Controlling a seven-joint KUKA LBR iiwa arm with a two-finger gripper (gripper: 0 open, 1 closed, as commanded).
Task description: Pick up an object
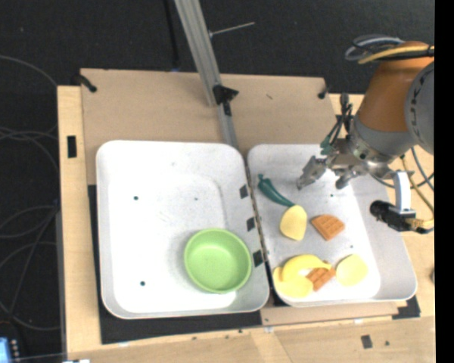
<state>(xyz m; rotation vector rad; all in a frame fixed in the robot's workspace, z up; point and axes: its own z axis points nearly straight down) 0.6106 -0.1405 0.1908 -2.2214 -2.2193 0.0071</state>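
Toys in the right bin (378,278) look light and stiff to us; we'd pinch the orange waffle (328,226) across its edges. Gripper (327,174) hangs above with fingers apart, holding nothing.

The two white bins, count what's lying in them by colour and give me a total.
Green: 2, round green plastic bowl, dark green curved stick
Yellow: 3, pale wedge, round dish, small disc
Orange: 2, waffle-like square, small block
Total: 7
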